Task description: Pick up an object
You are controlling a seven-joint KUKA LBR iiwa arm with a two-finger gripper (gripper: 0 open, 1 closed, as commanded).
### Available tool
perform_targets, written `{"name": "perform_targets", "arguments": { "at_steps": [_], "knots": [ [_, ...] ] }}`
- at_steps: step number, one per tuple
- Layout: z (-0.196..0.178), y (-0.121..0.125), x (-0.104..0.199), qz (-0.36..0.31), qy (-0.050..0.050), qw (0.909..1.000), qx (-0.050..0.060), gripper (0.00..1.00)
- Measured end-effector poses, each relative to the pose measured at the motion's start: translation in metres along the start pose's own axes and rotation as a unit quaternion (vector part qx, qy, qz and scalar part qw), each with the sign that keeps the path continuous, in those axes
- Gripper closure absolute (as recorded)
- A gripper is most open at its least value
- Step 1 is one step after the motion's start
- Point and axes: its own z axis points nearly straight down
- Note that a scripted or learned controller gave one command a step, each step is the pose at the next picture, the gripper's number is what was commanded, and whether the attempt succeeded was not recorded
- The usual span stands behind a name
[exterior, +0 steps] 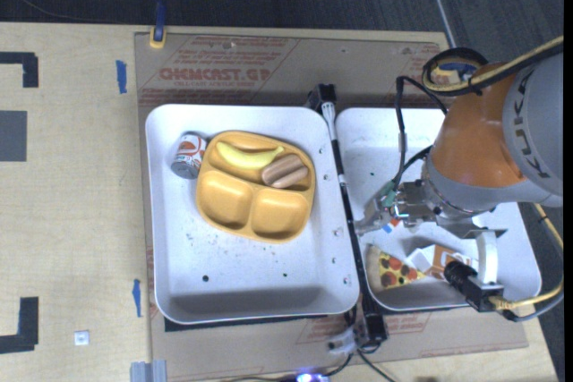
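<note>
My gripper [389,214] hangs low over the left half of the right bin [376,139], under the grey wrist and the orange band of the arm. Just in front of it a toy pizza slice [394,269] lies on the bin floor, with a few small toys [423,261] beside it, partly hidden by the arm. In the left bin [242,282] a yellow divided plate [255,210] holds a banana [243,155] and a brown sausage [285,172]. A small can [187,155] lies against the plate's left edge.
A black divider [338,192] runs between the two bins. Cables trail from the arm along the right bin's front right corner [488,295]. The arm's body covers most of the right bin's right half. The bins rest on a cardboard sheet [269,58].
</note>
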Motion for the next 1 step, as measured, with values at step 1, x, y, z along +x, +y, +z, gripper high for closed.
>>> {"name": "perform_targets", "arguments": {
  "at_steps": [1],
  "knots": [
    [0.0001,0.0011,-0.0676,0.001,-0.001,1.0,-0.001,0.0]
  ]
}}
